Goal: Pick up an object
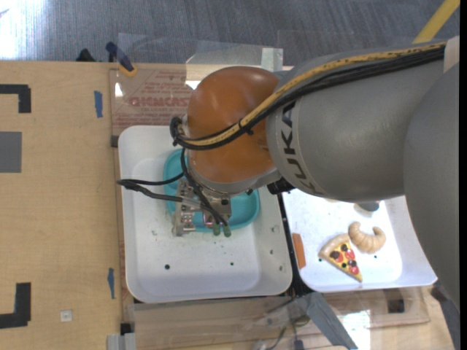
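Hand (198, 221) low in the left bin (146, 268), centre-left of frame, hanging under the orange band (226, 126) of the grey arm (365, 122). Whether it is apart or together: cannot tell, wrist and cables (146, 188) crowd it. It sits over a teal dish-like object (244, 208), whose rim shows on both sides of the wrist; contact with it cannot be judged.

Left bin floor white, with a few dark specks toward the lower middle of frame.

Right bin (408, 268), lower right of frame: a pizza-slice toy (343, 257) and a croissant toy (366, 237) lying near each other, the croissant just above and right of the slice. Arm covers the upper part of this bin.

Desk (58, 195) fills the left of frame, tan, with black corner marks and bits of blue tape (98, 103). A clear sheet with reddish print (153, 102) lies above the left bin.
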You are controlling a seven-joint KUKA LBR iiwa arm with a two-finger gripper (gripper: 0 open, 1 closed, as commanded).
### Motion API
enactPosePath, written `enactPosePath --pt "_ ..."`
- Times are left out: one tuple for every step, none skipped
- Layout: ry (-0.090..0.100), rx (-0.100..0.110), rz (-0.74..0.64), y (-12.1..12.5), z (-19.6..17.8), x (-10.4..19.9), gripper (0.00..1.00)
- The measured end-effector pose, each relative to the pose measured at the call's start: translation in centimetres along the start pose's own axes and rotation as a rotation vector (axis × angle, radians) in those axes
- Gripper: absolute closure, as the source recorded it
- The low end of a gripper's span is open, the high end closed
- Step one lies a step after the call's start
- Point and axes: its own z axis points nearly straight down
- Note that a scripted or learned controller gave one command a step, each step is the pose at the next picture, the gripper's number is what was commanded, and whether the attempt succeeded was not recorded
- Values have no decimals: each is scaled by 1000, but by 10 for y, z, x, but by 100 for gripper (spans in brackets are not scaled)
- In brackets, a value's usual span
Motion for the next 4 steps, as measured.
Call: enactPosePath --pt "-7 -3 -2 2 -11 -1 100" --pt "-14 -6 -3 3 -22 -3 100" --pt "19 13 304 -5 21 23 100" --pt "12 8 302 -3 9 21 100"
